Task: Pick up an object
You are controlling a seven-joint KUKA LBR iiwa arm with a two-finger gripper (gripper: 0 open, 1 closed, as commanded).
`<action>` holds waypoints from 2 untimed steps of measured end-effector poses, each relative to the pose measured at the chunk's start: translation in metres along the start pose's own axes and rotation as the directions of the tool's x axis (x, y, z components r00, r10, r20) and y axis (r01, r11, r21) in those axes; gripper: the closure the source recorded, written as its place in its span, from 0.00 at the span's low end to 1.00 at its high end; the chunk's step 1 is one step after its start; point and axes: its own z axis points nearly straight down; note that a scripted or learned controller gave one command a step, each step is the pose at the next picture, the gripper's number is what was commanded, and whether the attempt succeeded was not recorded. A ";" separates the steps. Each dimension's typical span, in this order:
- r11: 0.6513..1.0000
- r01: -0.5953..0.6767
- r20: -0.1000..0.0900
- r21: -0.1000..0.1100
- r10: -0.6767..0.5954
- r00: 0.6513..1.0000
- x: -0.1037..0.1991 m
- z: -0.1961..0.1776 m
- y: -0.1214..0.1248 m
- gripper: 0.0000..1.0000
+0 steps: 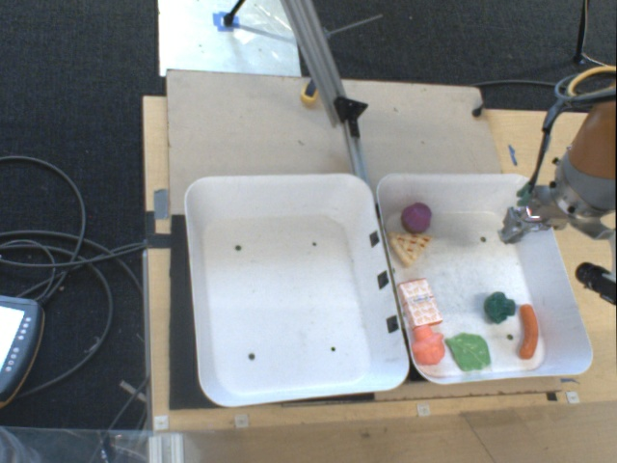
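The right bin (pixel 463 201) holds several small toy foods. A purple ball (pixel 416 217) lies near its back left, with a tan waffle wedge (pixel 411 248) just in front of it. Further forward are a red-and-white packet (pixel 419 303), an orange-red fruit (pixel 428 345), a green leaf (pixel 469 351), a dark green broccoli (pixel 498 307) and an orange sausage (pixel 527 331). My gripper (pixel 516 228) hangs over the bin's back right part, above bare floor, well right of the purple ball and behind the broccoli. Nothing shows between its fingers.
The left bin (pixel 207 201) stands beside the right one, sharing a middle wall. A grey metal pole (pixel 323 56) slants in from the top to the bins' back edge. Cables lie on the dark floor at the left.
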 end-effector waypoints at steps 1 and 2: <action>1.000 0.001 0.000 0.000 -0.001 1.000 -0.010 -0.051 0.006 1.00; 1.000 0.004 0.000 0.000 -0.004 1.000 -0.007 -0.096 0.008 1.00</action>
